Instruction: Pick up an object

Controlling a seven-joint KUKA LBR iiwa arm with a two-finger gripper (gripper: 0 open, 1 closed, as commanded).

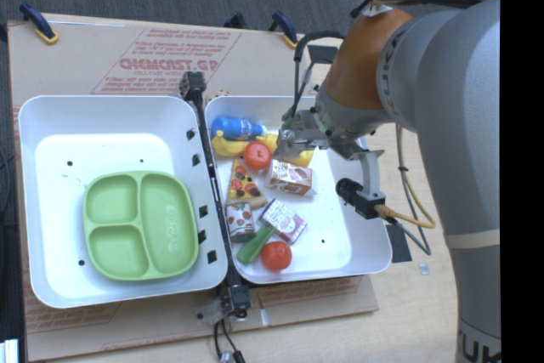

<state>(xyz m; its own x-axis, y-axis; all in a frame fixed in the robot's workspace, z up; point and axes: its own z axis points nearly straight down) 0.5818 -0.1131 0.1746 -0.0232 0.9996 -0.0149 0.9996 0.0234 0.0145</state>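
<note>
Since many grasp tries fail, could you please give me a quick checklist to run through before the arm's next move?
1. Gripper over the right bin: ok.
2. Fingers open or shut: cannot tell.
3. Anything held: cannot tell.
4. Targets nearby: ok, red ball and carton sit just below the gripper.
5. Clutter: not ok, banana, blue bottle and ball crowd together.
6. Green tray in the left bin, away from the arm: ok.

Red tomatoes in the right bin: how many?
2. One tomato sits near the bin's upper middle, beside the gripper; the other tomato lies at the front edge. The arm may hide more.
</note>
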